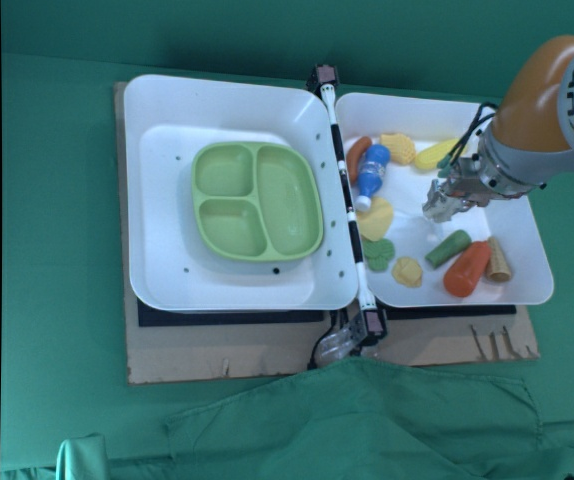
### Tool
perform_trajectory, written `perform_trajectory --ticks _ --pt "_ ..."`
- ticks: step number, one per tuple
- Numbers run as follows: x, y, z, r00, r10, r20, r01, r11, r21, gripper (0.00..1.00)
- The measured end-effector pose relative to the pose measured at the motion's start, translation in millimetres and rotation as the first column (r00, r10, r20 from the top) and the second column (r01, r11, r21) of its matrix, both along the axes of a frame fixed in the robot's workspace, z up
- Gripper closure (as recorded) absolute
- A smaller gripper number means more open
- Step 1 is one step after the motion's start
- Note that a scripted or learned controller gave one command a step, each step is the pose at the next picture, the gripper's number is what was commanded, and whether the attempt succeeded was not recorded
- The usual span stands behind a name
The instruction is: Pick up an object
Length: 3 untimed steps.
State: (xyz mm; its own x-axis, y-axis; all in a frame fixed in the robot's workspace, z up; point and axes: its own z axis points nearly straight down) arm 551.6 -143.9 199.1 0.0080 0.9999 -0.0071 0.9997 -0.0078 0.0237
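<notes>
My gripper (pixel 439 206) hangs over the middle of the right bin (pixel 527 268), pointing down, with bare white floor under it. Toy foods lie around it: a green cucumber (pixel 448 248) just below, an orange carrot (pixel 467 269), an ice cream cone (pixel 499 260), a yellow banana (pixel 434 154) above, a corn piece (pixel 399 148), a blue bottle (pixel 371 175), a red-orange piece (pixel 357 158), a yellow piece (pixel 376 218), a green broccoli (pixel 378 254) and a small yellow piece (pixel 407 272). Nothing shows between the fingers.
The left bin (pixel 167 118) holds a light green divided plate (pixel 257 201). A hinge bar (pixel 345 198) runs between the bins. Green cloth (pixel 367 418) bunches at the bench's front edge.
</notes>
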Motion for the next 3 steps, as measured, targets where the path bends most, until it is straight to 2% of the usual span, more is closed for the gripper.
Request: perform_trajectory --ticks 1,2,3 --pt "4.3 1.8 45.7 1.0 0.005 -0.015 -0.005 1.0 0.004 1.0" --pt "10.4 -0.2 111.4 1.0 0.005 -0.012 -0.005 1.0 0.004 1.0" --pt "13.4 -1.9 157.3 1.0 0.005 -0.013 -0.005 1.0 0.004 1.0"
